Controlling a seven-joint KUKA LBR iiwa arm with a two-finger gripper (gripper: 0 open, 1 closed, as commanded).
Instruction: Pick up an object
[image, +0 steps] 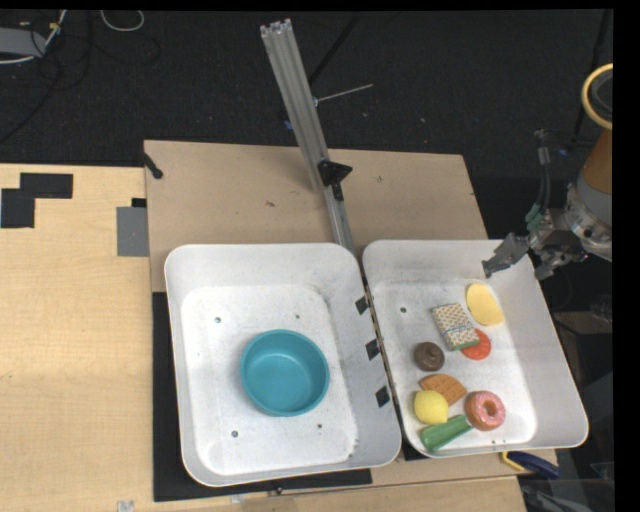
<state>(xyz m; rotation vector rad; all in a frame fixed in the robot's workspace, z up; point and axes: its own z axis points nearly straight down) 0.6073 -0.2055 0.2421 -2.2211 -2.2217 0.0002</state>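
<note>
Camera view: gripper hovers over right bin's far right rim, fingers apparently spread, nothing between them. Yellow object lies just below it among other toys.

Two white bins: left bin, right bin. One blue bowl in the left. Eight toy foods in the right: one yellow oval, one dotted box, one red round piece, one brown donut, one cracker, one lemon, one pink donut, one green veggie.
</note>
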